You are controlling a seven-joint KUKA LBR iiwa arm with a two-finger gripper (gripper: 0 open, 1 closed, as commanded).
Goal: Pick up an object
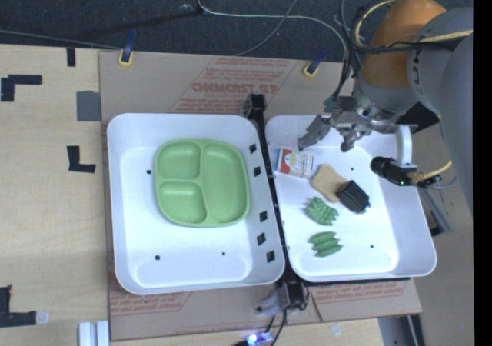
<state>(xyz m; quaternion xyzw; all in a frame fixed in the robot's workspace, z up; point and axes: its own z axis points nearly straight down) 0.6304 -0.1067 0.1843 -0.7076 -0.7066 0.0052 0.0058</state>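
The arm [419, 44], grey with an orange band, enters from three o'clock and ends over the upper part of the right bin [411, 260]. The left bin [127, 260] holds a green divided plate [203, 182] at its centre. The gripper [332, 138] hangs above the right bin's twelve o'clock area, jaws spread wide with nothing between them. Just below it, at about seven o'clock from the fingertips, lies a small white carton [294, 162]. At four o'clock from the carton a tan piece [327, 181] touches a black block [354, 196]. Two green pods follow: one [321, 211] at the bin's centre, the other [325, 243] at six o'clock from it.
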